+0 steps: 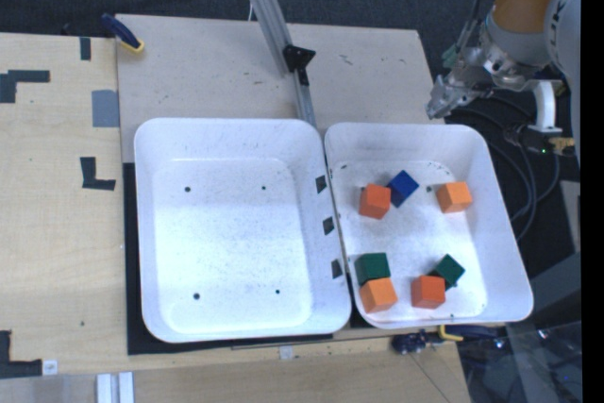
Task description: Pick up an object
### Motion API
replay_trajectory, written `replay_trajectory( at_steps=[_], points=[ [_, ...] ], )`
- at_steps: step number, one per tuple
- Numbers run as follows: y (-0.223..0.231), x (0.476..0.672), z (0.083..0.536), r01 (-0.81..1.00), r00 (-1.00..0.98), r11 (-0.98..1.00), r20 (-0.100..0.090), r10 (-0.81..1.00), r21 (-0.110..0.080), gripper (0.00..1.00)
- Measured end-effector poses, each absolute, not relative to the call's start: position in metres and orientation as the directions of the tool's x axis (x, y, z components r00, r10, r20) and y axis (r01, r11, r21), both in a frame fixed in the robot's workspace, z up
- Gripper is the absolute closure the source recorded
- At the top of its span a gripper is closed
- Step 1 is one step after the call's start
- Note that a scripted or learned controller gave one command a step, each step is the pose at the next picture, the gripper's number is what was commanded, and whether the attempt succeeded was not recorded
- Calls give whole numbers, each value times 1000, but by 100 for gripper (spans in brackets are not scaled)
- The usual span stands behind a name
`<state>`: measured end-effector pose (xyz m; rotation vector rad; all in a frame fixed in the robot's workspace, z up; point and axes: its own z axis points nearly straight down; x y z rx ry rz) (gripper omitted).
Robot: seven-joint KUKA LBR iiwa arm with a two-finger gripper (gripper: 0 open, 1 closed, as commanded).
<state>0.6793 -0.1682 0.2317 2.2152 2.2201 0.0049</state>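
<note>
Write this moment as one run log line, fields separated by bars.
arm: gripper above right bin far corner | held: nothing seen | right bin: blue cube, orange and green cubes | pick: not yet done

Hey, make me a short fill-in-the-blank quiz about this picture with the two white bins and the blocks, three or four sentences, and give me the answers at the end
1. All the blocks lie in the ____ bin as the camera sees it.
2. The only blue block touches a block coloured ____.
3. The number of green blocks is ____.
4. The gripper sits outside the bins, beyond the block-filled bin's ____ corner in the camera view.

Missing words: right; orange; two; upper right
</note>
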Motion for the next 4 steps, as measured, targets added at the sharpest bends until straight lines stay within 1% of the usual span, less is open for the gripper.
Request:
replay_trajectory(
  at_steps=[1,2,3,4],
  points=[
    [-168,680,285,1000,-2,2,-1,1000,5,100],
    [-120,667,288,1000,-5,5,1,1000,0,100],
    [-67,653,268,1000,-6,6,1,1000,-3,100],
    [-23,644,255,1000,-5,5,1,1000,-3,100]
  ],
)
